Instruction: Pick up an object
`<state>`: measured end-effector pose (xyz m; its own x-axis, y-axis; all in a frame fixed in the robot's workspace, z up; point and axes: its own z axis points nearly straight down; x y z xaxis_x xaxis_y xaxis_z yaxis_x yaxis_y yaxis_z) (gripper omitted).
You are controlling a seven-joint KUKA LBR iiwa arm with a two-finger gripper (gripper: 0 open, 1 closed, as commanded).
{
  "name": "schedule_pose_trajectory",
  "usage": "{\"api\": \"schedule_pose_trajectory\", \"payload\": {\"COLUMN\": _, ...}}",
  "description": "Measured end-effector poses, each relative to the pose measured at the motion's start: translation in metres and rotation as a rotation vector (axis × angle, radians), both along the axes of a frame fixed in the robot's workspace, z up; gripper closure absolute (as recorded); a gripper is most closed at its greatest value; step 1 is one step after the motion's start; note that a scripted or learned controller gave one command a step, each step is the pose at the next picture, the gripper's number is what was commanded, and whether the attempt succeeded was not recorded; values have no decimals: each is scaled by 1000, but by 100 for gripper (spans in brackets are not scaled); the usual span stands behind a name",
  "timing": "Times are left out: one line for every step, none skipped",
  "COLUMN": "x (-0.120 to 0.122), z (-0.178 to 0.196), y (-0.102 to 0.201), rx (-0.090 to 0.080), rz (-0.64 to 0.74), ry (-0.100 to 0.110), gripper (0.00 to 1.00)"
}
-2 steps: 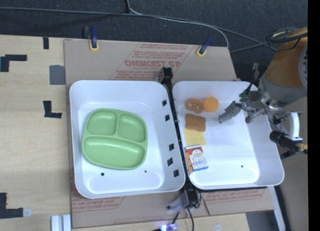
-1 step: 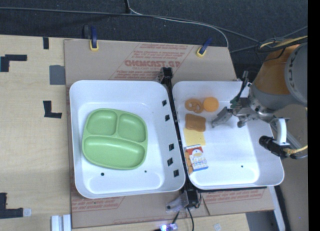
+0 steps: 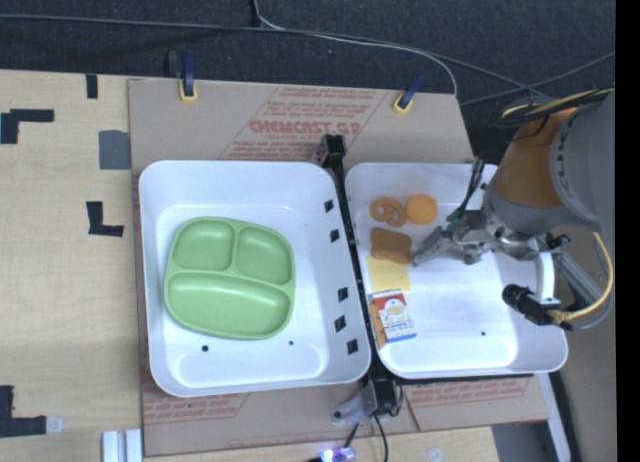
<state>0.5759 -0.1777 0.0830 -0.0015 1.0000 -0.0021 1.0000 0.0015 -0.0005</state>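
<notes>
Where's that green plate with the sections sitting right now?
The green plate lies in the left bin of the camera view, across the divider from the food items in the right bin.

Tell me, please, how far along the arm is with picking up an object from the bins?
Nothing looks picked yet. The pretzel, orange ball, brown slice, yellow slice and small carton all lie in the right bin. In hand: the tool sits low in that bin, beside the brown slice, with nothing visibly between its fingers. Left: the grasp and the lift. The green divided plate rests in the left bin.
</notes>
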Motion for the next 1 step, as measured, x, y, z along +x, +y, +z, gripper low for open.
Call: {"api": "schedule_pose_trajectory", "payload": {"x": 1, "z": 14, "y": -1, "rx": -2, "rz": 0, "ry": -5, "gripper": 100}}
